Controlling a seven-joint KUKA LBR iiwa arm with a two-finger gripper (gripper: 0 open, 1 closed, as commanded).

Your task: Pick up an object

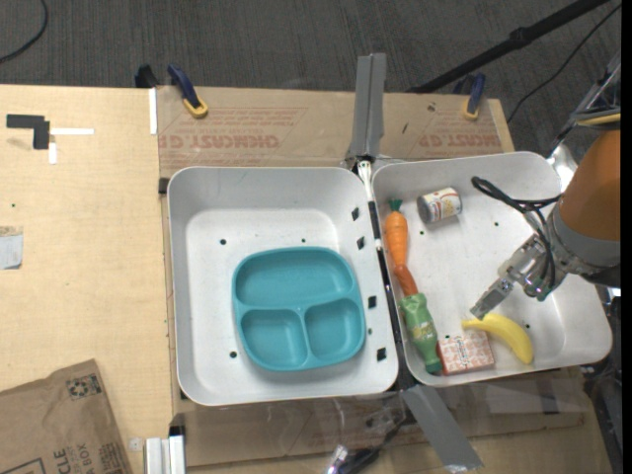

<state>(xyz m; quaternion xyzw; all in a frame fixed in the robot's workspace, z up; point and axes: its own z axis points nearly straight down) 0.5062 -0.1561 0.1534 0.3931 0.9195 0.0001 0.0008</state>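
The right bin (553,181) holds several objects. An orange carrot (395,239) lies along its left wall, and below it is a green packet (420,328). A small silver can (439,205) lies on its side near the back. At the front are a yellow banana (506,335) and a red and white box (466,354). My gripper (492,301) reaches in from the right, slanting down and to the left. Its tip sits just above the banana's upper left end, and nothing is visibly held in it.
The left bin (197,265) holds a teal divided plate (299,307). A black cable (509,196) loops over the right bin's back right. Between the bins stands a grey metal post (369,107). Cardboard and clamps lie behind the bins.
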